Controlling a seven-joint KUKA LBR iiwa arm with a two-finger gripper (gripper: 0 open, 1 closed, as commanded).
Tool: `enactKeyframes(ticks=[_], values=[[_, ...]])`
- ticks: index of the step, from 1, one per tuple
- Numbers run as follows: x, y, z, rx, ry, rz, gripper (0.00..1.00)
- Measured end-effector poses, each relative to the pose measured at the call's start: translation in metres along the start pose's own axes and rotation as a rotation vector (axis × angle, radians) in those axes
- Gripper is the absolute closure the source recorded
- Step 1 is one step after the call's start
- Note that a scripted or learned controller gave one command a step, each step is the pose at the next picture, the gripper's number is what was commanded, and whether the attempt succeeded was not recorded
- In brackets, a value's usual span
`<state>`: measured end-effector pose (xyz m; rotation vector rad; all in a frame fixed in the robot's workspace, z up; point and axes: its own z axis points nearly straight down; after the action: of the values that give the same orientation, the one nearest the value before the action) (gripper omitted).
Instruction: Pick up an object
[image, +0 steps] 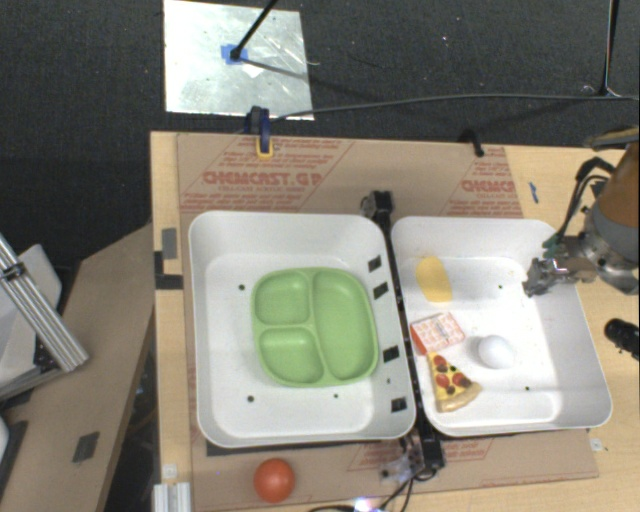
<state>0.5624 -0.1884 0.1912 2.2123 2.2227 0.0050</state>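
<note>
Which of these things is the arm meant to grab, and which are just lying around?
For the job, in the right bin: yellow block, red-patterned card, white ball, pizza slice, gripper.

Lying about: green tray, orange ball, blue clamp.

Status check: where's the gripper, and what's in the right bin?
Gripper over right bin's right wall, holding nothing seen. Yellow block, card, egg, pizza slice untouched. Nothing in the way.

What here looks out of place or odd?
One thing: an orange-red ball sits on the bench in front of the left bin, outside both bins. The other items lie in the right bin.
</note>
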Motion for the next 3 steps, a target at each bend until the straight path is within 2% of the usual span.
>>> enactKeyframes(ticks=[1, 3], values=[[-0.007, 0.007, -0.049, -0.001, -0.001, -0.001, 1.00], [0.093, -0.016, -0.027, 0.006, 0.004, -0.004, 1.00]])
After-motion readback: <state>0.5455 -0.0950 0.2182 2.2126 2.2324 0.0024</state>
